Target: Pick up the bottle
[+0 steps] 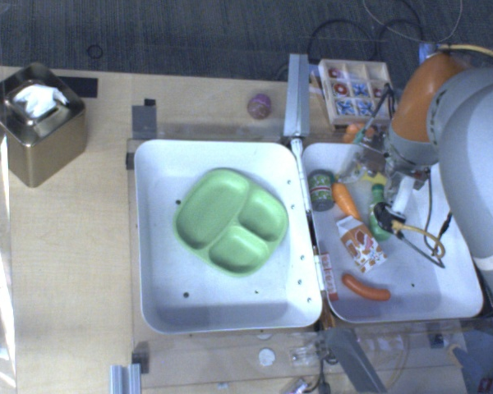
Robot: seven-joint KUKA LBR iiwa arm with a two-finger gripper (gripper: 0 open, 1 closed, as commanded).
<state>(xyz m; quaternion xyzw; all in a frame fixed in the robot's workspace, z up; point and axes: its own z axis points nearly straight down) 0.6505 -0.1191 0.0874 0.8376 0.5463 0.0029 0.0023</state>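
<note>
We are looking at the right bin [444, 294], where what seems to be a small green bottle [380, 195] is lying just right of the carrot [343, 199]. Its long axis is running roughly top to bottom of the frame. The gripper [371, 175] is hanging right over the bottle's upper end, with the arm [464, 162] reaching in from the right edge and bending steeply down. We cannot tell how far the jaws are standing open, or whether they are gripping anything.

dark carpet [189, 15] is running across the top of the frame; pale wooden bench [57, 261] is lying below, tissue box [37, 130] sitting upper left.
</note>
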